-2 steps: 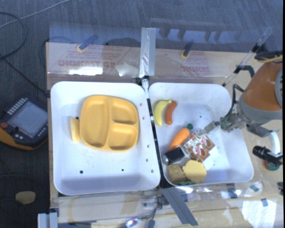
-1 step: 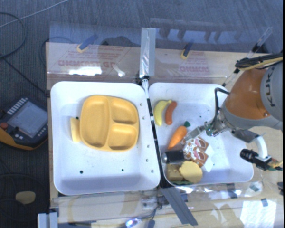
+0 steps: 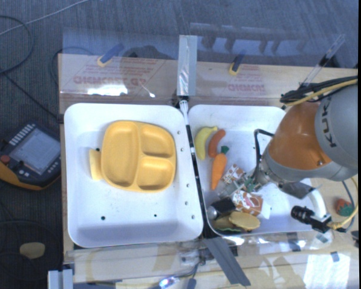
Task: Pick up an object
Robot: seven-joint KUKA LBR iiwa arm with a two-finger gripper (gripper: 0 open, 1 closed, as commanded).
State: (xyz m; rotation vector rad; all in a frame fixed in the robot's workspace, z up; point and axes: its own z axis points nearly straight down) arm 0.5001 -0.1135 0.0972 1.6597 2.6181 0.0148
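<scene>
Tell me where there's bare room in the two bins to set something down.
Left bin: bare floor along the front, below the yellow divided plate, and a strip behind it. Right bin: bare at the back, between the banana and the arm. Its front is crowded with a carrot, packets and the tool.

A dark blue-grey carpeted floor [image 3: 42, 47] surrounds the pale wooden worktop [image 3: 126, 71], which sits under bright light that glares off the clear plastic sheeting [image 3: 108, 80] taped along its far edge. Thin pale cables [image 3: 78, 2] trail across the carpet at the upper left. A grey handheld control pendant with an orange rim [image 3: 30, 155] lies on the floor left of the worktop
</scene>
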